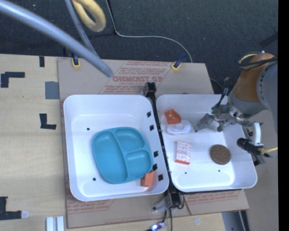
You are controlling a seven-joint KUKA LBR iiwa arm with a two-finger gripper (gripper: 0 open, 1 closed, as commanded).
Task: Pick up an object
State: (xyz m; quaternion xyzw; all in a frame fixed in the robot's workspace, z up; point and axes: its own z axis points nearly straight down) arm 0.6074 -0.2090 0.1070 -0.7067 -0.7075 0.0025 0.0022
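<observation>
The right bin (244,178) holds a brown round disc (220,154), a small white packet with red print (183,152), an orange object (172,116) and a white crumpled piece (179,128) just below it. My gripper (208,128) hangs over the upper middle of this bin, right of the orange and white items and above-left of the disc. Its fingers are spread open with nothing between them. In the left bin (76,113) lie a blue divided plate (122,154) and an orange block (147,179) at the plate's lower right corner.
The two bins meet at a black-clipped divider (156,135). They rest on a cardboard sheet (135,76) on the wooden bench. A grey pole (54,31) and a yellow loop (90,13) cross the top left. A white cable (149,38) runs along the back.
</observation>
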